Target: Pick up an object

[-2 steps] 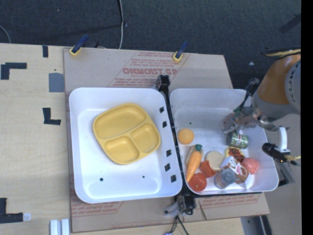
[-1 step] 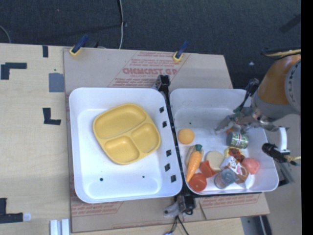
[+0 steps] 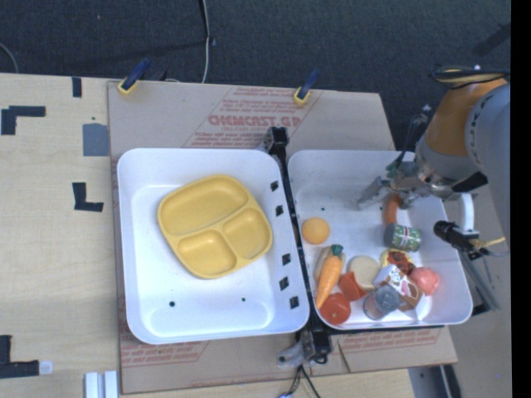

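Observation:
The right bin (image 3: 332,177) holds a pile of toy food. An orange ball (image 3: 315,230) lies near its left wall, with a carrot (image 3: 328,277) and a red tomato (image 3: 335,308) below it. A green can (image 3: 404,238), a pink ball (image 3: 426,280), a beige round piece (image 3: 362,269) and a grey can (image 3: 380,303) crowd the lower right corner. My gripper (image 3: 388,191) hangs low over the upper right part of this bin. A small orange sausage-shaped piece (image 3: 390,211) lies directly beneath it, just above the green can; whether the piece is gripped is hidden.
The left bin (image 3: 137,247) holds a yellow divided plate (image 3: 216,225). A black divider (image 3: 284,214) runs between the bins. The grey arm with its orange band (image 3: 465,114) comes in from the right edge. A black cable (image 3: 203,23) hangs at the back.

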You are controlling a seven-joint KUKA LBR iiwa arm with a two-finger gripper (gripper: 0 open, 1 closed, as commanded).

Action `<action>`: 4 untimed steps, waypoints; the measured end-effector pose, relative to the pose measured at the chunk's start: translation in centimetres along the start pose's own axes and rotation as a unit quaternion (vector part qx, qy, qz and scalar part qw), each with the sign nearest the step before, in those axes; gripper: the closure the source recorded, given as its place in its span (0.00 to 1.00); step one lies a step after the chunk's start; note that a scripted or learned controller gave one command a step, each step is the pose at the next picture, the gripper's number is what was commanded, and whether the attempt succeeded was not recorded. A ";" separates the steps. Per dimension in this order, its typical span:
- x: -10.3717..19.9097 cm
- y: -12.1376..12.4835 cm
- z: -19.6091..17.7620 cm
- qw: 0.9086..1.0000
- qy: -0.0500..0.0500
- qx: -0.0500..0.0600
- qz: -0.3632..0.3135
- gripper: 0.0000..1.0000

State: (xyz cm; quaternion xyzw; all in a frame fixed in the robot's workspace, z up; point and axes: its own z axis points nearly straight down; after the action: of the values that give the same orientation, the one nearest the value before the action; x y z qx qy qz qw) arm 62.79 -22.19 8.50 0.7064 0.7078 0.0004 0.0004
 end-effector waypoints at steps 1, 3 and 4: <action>-0.2 -8.5 -0.2 1.000 0.000 -0.001 0.001 0.00; -0.1 -7.6 -0.4 1.000 0.000 0.001 0.000 0.00; -0.1 -0.8 0.0 1.000 -0.001 -0.001 -0.001 0.00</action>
State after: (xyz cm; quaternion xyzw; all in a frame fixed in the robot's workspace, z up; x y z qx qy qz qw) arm 61.97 -22.33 8.54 0.7059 0.7083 0.0006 0.0019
